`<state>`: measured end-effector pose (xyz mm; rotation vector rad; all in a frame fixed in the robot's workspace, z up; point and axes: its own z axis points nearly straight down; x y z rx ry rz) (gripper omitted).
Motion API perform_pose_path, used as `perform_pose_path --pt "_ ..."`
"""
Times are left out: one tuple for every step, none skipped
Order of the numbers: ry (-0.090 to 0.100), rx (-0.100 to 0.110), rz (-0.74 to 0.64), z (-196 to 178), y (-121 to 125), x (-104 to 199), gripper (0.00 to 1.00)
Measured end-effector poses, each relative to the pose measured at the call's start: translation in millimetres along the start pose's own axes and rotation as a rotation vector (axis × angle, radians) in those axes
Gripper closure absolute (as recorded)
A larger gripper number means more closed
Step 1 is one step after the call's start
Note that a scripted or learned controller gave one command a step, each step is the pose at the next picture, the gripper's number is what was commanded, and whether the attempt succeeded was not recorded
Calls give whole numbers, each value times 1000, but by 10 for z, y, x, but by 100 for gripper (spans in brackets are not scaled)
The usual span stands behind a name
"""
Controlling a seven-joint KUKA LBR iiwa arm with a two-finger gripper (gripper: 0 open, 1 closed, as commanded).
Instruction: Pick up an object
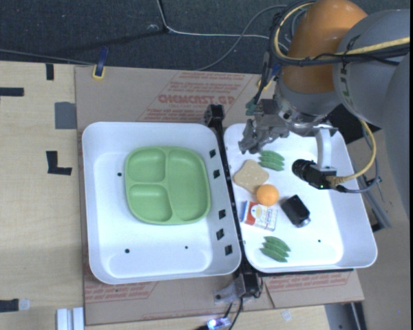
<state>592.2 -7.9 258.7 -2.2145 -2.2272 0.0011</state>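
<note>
My gripper [253, 141] hangs over the back left of the right bin [344, 246], just above and behind a tan bread slice [250, 176]. A green pea pod [271, 160] lies right beside the fingers. In front of these sit an orange ball [266, 194], a small red and white carton [261, 216], a black block [295, 210] and a second green pod [275, 248]. Nothing shows between the fingers.
The left bin [103, 253] holds a green divided plate [168, 185]. A black clamp strip [224, 184] runs between the bins. A black cable fitting [315, 174] on the arm hangs over the right bin's middle. The arm's orange band [323, 43] looms over the back right.
</note>
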Motion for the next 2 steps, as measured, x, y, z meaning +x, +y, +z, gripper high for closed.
perform_pose_path --pt "-1 1 1 35 -60 554 100" --pt "-1 4 0 305 -57 1081 100"
